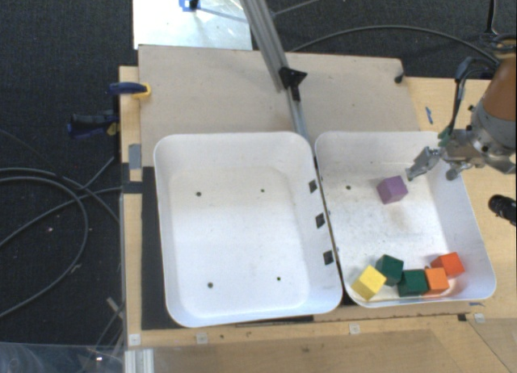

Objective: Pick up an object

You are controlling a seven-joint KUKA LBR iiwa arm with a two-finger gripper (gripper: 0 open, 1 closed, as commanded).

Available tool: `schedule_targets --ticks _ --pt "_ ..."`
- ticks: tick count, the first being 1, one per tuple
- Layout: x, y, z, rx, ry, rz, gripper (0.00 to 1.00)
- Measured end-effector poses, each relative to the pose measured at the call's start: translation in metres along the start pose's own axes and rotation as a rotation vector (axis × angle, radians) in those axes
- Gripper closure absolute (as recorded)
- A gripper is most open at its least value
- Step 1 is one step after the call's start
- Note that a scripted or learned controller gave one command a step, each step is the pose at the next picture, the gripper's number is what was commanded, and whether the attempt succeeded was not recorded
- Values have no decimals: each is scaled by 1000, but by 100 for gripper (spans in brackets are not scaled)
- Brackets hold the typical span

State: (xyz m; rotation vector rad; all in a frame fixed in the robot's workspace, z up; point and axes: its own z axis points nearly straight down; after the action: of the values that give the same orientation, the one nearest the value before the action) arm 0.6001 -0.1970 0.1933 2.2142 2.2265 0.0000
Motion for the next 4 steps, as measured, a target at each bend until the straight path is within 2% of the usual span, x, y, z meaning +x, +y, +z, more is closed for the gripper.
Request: schedule_targets --ticks 1,2,3,4 --pt "7 38 81 -12 -2 1 0" --pt "18 -10 104 4 2 4 0" --pt "21 -56 103 4 2 5 0" --pt "21 -53 92 -3 0 2 100"
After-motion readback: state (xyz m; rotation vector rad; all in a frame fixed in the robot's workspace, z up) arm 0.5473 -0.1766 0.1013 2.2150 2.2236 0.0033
